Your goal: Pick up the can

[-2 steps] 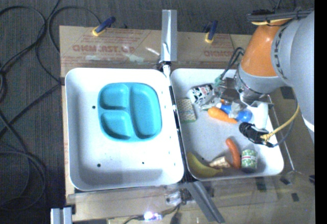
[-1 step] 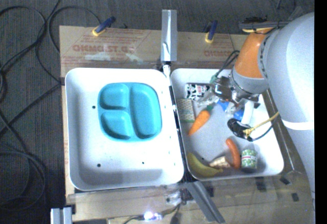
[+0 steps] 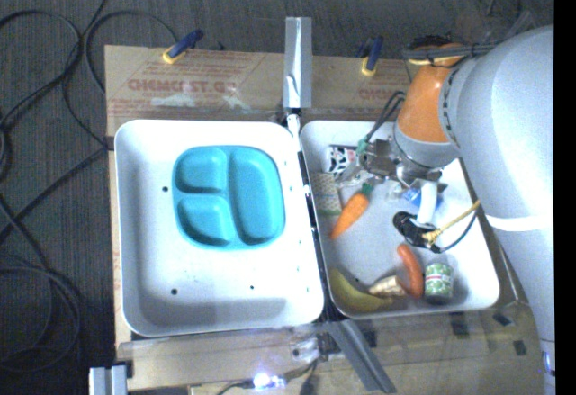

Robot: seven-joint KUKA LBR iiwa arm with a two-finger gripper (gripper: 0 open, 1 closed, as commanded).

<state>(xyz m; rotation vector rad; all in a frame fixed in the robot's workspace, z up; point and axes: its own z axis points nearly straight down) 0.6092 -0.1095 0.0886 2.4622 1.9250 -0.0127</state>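
Observation:
The can (image 3: pixel 438 282) is small and green with a pale top. It stands in the front right corner of the right bin (image 3: pixel 481 294), beside a red sausage (image 3: pixel 410 267). My gripper (image 3: pixel 371 170) hangs over the back half of that bin, just above the leafy end of a carrot (image 3: pixel 349 214). It is well behind and to the left of the can, and nothing is seen held in it.
Also in the right bin: a banana (image 3: pixel 353 292) and a cone (image 3: pixel 387 287) at the front, a white and blue bottle (image 3: pixel 427 201) under the wrist, and a black-and-white box (image 3: pixel 339 159) at the back left. The left bin (image 3: pixel 144 294) holds a blue divided tray (image 3: pixel 229 194).

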